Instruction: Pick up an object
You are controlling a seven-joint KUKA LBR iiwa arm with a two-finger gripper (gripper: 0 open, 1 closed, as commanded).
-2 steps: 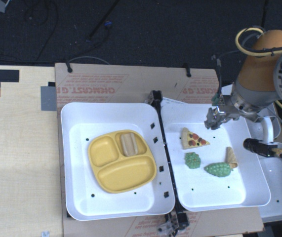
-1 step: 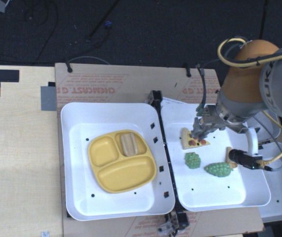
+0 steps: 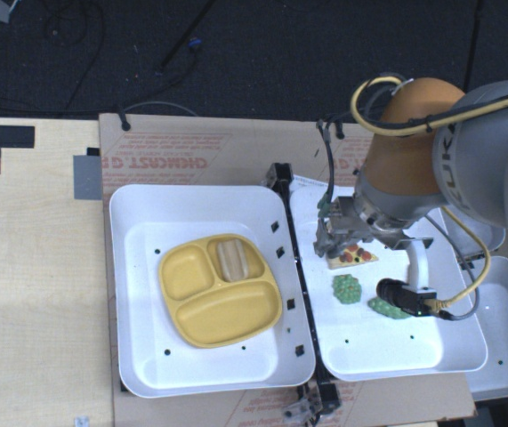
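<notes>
I reach in from the right, my grey arm (image 3: 480, 149) and its orange band (image 3: 414, 140) hanging over the far part of the right bin (image 3: 396, 354). My jaws are low over that bin's far left area, close to the divider where the two bins meet. From this slant I cannot tell whether they are released or clenched, and nothing shows between them.

The things I could pick lie in the right bin. A small pizza slice (image 3: 355, 256) (pale crust, red and yellow topping) sits just beside my jaws on their right; whether it touches them I cannot tell. Nearer than it is a bumpy green piece (image 3: 347, 288), lying apart from the slice. To its right lies a flatter green piece (image 3: 383, 307), partly hidden.

In the left bin (image 3: 138, 238) a yellow divided plate (image 3: 227, 314) lies flat, turned slightly askew. A tan ribbed piece (image 3: 231, 259) rests in its far right compartment.

Both bins sit on a sheet of brown cardboard (image 3: 200, 154) with red printing, which lies on the pale wooden surface (image 3: 31, 283).
</notes>
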